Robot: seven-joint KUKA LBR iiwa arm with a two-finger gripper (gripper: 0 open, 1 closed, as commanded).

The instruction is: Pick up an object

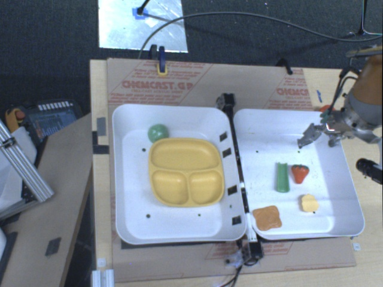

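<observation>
Landmark: the right bin (350, 181), its near rim lowest in the view; all places below are told from it
Toast (267, 217): brown slab at the near left corner of the bin floor, flat
Yellow piece (309, 203): small lump near the front rim, right of the toast and apart from it
Green stick (282, 177): lies lengthwise at mid-floor, farther in than the toast
Strawberry (300, 173): red, just beside the stick on its right, a narrow gap between them
Gripper (311, 135): above the far half of the floor, beyond the stick and strawberry, clear of every object
Jaws: a dark two-pronged tip; how wide it stands I cannot tell, and nothing is seen between the prongs
Arm (365, 97): enters over the far right rim, orange band high, wrist angled down and leftward into the bin
Risk 1: stick and strawberry sit so close that a descent on one would likely knock or pinch the other
Risk 2: the toast is thin and flat, so fingers may scrape the floor and close on nothing
Risk 3: the yellow piece is small and rounded and could squirt out
Farther off: left bin (125, 160) with a yellow tray (184, 171) and a green ball (158, 132)
</observation>
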